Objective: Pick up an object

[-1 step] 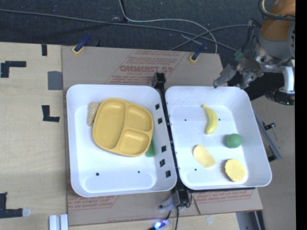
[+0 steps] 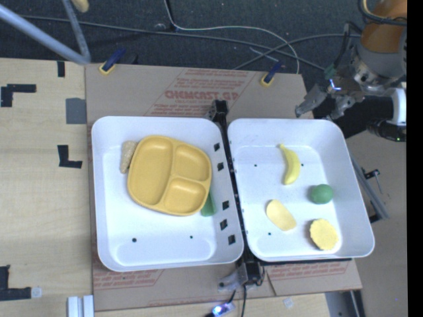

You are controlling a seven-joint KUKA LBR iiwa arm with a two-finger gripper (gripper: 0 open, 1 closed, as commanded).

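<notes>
The right bin (image 2: 344, 144) holds a yellow banana (image 2: 289, 164), a green ball (image 2: 321, 193), a pale yellow oval piece (image 2: 281, 215) and a round yellow ridged piece (image 2: 324, 234). My gripper (image 2: 322, 109) hangs above the bin's far right corner, beyond the rim and well apart from every object. Its two dark fingers are spread open with nothing between them. The grey arm with its orange band (image 2: 383, 35) rises behind it at the top right.
The left bin (image 2: 106, 197) carries a yellow divided plate (image 2: 169, 176). A tan piece (image 2: 127, 156) lies at the plate's left edge and a green piece (image 2: 208, 207) peeks out at its right. Black clips (image 2: 228, 197) join the bins. Cables (image 2: 218, 28) cross the dark mat behind.
</notes>
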